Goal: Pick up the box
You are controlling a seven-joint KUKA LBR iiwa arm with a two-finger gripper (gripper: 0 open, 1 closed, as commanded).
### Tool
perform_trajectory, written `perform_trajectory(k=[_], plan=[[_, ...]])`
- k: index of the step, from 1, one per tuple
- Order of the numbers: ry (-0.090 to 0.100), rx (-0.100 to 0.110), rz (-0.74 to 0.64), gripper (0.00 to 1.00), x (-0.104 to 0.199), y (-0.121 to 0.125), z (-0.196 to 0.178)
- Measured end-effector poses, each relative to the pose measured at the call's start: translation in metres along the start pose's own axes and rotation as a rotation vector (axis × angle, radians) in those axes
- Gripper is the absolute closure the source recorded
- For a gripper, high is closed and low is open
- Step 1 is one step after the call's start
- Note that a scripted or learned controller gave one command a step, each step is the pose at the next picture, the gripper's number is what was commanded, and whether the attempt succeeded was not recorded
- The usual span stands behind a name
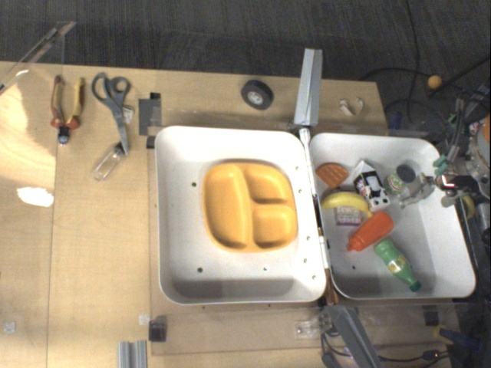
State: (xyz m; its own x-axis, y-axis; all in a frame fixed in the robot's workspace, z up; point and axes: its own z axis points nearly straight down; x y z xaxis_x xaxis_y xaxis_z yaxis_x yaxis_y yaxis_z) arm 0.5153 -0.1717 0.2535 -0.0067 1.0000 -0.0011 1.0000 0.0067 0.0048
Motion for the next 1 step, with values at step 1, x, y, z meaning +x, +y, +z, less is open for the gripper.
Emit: perform_trajectory(k=[1], plan=[[0.001,0.0,0.156,0.0,0.0303,0.0582,0.1397]])
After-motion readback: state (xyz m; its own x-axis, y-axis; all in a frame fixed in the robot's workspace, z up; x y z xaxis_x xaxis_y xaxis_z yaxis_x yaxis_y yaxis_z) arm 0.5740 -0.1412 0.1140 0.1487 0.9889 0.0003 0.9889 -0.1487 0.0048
